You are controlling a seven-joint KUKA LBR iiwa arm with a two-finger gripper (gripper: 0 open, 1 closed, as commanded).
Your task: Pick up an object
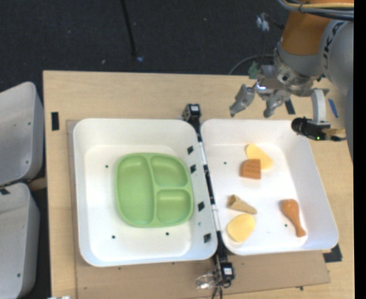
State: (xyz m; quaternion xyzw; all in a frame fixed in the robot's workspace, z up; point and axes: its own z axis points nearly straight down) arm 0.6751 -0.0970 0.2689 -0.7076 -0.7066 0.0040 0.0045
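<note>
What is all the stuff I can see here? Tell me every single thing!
Shallow white bins: two, white, side by side on the bench; left bin, right bin.
Green plastic divided plate: one, green, in the left bin.
Pale yellow round slice: one, far part of the right bin.
Orange-brown block: one, touching that slice.
Tan wedge: one, middle of the right bin.
Yellow oval piece: one, near edge of the right bin.
Brown toy drumstick: one, right side of the right bin.
Gripper: one, grey, jaws open, above the right bin's far edge.
</note>
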